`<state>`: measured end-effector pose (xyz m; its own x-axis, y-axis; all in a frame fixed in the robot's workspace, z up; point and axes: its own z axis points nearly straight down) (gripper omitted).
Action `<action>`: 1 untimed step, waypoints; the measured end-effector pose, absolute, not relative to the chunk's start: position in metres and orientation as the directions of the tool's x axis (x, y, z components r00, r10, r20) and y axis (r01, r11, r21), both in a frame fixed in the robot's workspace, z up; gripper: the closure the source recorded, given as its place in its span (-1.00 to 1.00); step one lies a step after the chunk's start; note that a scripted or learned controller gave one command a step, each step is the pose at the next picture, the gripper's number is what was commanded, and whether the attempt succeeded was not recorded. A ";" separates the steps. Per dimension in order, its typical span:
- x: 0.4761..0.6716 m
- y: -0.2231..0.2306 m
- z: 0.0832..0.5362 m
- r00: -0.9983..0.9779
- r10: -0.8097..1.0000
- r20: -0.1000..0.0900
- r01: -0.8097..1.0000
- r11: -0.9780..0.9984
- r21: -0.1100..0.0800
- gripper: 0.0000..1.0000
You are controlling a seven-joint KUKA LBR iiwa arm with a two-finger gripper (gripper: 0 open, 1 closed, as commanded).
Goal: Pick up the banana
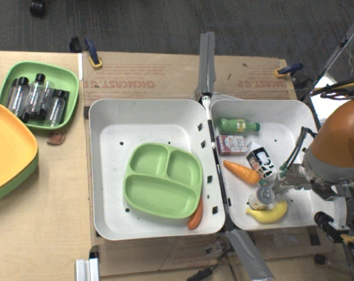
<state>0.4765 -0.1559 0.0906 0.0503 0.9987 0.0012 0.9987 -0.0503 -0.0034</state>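
So the arm (334, 151) reaches in from 3 o'clock, orange band up top, wrist angled down toward the right bin's (294, 113) 6 o'clock edge. Its hand (263, 196) sits right on top of the banana (269, 213), touching its upper side. Can't tell how the grip stands from this angle. A toy carrot (242, 172) lies just at 11 o'clock from the hand.

A green divided tray (163, 182) fills the left bin (103, 157) with a sausage (195, 216) at its corner — the right bin (270, 113) holds a green bottle (238, 126), a carrot (241, 172) and a small carton (231, 144).
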 end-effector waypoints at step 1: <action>0.477 -0.157 0.099 0.054 0.999 0.001 0.999 -0.054 -0.004 1.00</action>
